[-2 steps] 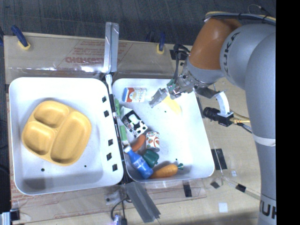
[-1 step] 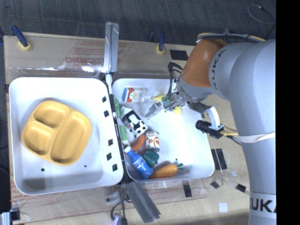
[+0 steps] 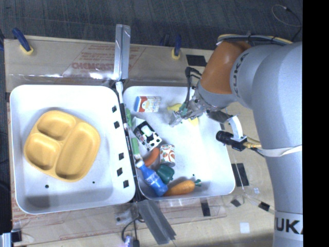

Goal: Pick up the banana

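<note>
Nearest the camera, at the bottom edge of the right bin (image 3: 221, 181), an orange carrot (image 3: 181, 187) lies along the front wall with its green top pointing right. Just left of it a blue bottle (image 3: 152, 180) lies tilted in the front left corner, touching a dark green object (image 3: 165, 172). Behind these sit a small can with a red and white label (image 3: 167, 155) and an orange item (image 3: 151, 156) just beside it. Further back along the bin's left wall lies a black and white carton (image 3: 147, 134), with a thin green piece (image 3: 134, 144) running alongside the wall. Near the far wall a small box with a red, white and blue label (image 3: 146, 104) lies flat.

The left bin (image 3: 20, 189) holds a yellow divided tray (image 3: 62, 143), which sits slightly left of centre with three compartments facing up.

The banana (image 3: 183, 109) is in the far part of the right bin, to the right of the labelled box; only bits of yellow show around the gripper (image 3: 183, 113). The gripper is down at the banana, its fingers touching or nearly touching it, but they are too small and blurred to tell how wide they stand or whether the banana is between them.

The arm (image 3: 267, 86) reaches in from the right, its orange band (image 3: 222, 68) above the wrist over the bin's far right corner, and the wrist bends down and leftward into the bin.
</note>
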{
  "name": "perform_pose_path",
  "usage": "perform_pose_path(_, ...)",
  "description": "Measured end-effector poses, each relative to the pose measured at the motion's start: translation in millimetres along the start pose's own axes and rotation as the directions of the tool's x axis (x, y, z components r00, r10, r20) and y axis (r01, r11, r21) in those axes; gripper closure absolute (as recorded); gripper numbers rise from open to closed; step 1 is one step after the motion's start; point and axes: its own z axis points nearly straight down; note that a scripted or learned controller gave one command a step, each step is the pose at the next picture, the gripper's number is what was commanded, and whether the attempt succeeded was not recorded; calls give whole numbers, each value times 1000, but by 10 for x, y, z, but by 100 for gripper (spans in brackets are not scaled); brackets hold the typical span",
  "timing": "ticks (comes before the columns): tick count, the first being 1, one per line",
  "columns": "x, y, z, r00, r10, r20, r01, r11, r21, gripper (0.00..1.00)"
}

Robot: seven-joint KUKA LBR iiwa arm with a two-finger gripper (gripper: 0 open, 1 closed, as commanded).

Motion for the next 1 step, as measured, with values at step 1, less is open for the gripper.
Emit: perform_pose_path(1, -186, -525, 143, 1000, 6, 1, -6, 1000, -5, 100)
